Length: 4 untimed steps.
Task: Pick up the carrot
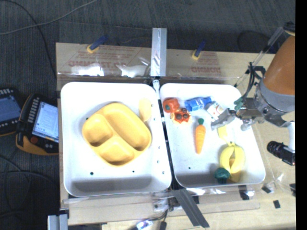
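The carrot (pixel 200 137), orange with a small green top, lies lengthwise near the middle of the right bin (pixel 249 174), top pointing to the far side. My gripper (pixel 233 122) hangs over the right part of that bin, to the right of the carrot and a little beyond it, apart from it. Its fingers stand open with nothing held between them. The grey arm with its orange band (pixel 287 67) comes in from the right.
Around the carrot lie a red-orange toy (pixel 175 110), a blue packet (pixel 198 103), a small yellow piece (pixel 223 131), a banana (pixel 232 159) and a dark green item (pixel 222 175). The left bin (pixel 72 176) holds a yellow divided plate (pixel 116 132).
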Available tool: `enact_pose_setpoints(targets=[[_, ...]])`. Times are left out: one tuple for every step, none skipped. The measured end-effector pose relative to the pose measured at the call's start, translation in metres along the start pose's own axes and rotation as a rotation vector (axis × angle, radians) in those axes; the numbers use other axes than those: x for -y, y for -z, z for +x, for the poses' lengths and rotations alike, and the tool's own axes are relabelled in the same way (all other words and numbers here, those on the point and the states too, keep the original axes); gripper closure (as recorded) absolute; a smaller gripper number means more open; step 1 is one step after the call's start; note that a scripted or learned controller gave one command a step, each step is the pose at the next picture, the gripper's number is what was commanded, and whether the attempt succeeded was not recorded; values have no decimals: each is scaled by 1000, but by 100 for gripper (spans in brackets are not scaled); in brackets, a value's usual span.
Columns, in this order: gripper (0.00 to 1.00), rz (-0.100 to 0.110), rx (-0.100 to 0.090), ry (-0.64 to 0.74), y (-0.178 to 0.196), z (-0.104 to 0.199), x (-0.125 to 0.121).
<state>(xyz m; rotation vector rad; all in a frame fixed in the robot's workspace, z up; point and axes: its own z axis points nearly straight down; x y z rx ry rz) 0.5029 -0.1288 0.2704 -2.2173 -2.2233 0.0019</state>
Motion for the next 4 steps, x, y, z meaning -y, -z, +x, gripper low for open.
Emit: enact_pose_setpoints(targets=[[0,2,-1,-2,-106,13,-32],[0,-9,3,230,-181,32,-36],[100,-13,1,229,-171,33,-37],[100,1,2,60,-88,117,-75]])
